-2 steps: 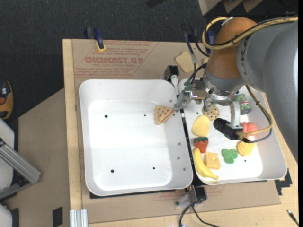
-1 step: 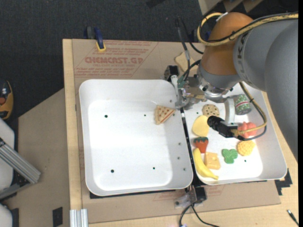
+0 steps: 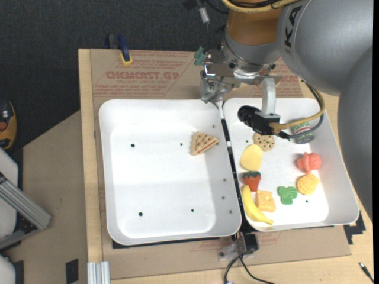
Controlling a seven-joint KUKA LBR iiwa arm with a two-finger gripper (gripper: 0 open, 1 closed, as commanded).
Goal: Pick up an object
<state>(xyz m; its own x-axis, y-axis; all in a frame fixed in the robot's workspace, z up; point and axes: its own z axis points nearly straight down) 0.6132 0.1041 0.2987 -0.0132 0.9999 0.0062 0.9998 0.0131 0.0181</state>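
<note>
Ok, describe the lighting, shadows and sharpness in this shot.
Camera view: even overhead light, no harsh glare on the white left bin; a soft grey shadow spreads across its lower half. The tan waffle-patterned wedge and the yellow toy banana look reasonably sharp, while the big grey arm close to the lens is softer.

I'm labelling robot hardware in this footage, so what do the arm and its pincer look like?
The arm is bulky, rounded and grey, with an orange band above the wrist and black and yellow cables looping over it. The pincer is a small metallic assembly with a green fitting beside it.
</note>
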